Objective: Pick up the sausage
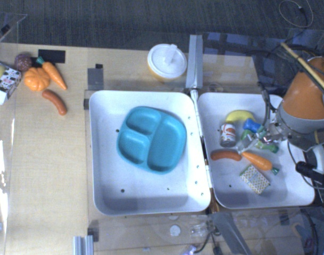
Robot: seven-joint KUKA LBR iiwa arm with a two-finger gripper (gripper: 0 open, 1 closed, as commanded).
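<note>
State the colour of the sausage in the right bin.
Reddish-brown; the sausage shows best in the camera view, lying beside the carrot.

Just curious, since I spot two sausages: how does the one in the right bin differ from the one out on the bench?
The bin sausage lies level in the right bin, touching a toy carrot. The bench sausage lies slanted on bare wood, apart from the pumpkin, and looks more orange. Both are small reddish-brown links of similar size.

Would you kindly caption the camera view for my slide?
Grey arm's hand hovers over right white bin, near the reddish-brown sausage beside an orange carrot.
</note>
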